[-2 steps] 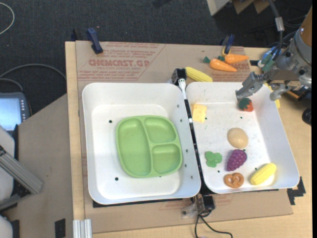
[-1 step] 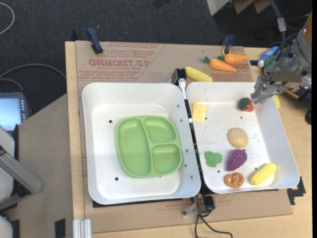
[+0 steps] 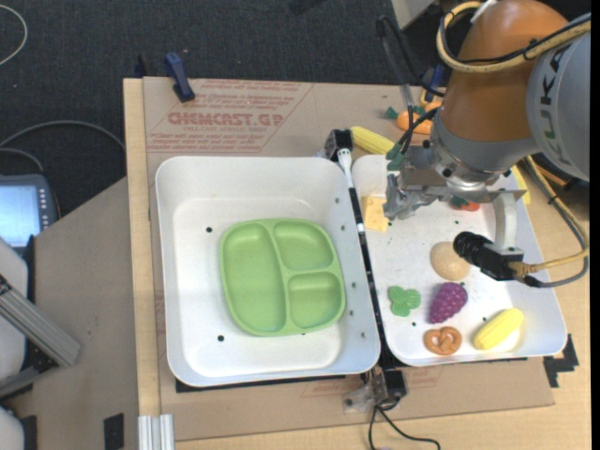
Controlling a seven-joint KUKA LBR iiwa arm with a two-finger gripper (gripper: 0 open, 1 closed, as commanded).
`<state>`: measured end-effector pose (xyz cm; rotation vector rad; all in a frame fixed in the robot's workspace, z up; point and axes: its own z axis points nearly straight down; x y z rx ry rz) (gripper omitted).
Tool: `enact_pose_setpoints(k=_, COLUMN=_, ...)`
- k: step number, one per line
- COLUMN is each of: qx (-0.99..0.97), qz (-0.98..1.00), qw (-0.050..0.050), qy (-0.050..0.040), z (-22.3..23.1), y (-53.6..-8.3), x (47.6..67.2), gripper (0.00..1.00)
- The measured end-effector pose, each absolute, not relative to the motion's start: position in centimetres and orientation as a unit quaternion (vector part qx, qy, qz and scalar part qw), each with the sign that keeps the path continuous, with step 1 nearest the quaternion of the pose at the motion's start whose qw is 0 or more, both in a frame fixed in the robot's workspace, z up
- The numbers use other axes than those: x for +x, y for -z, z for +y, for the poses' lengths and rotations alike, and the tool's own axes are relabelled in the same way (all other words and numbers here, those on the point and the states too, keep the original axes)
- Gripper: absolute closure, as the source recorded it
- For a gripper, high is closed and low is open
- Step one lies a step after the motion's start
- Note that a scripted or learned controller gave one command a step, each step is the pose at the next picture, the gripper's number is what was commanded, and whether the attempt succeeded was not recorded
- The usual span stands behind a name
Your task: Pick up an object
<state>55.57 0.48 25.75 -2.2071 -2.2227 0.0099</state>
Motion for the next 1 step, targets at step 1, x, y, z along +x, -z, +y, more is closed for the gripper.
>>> enact_pose_setpoints(k=1, qx=-0.705, qz=-0.709, qw=-0.004, qy=0.0047, z=3.28, y=-34.31, x=59.76, gripper=1.0)
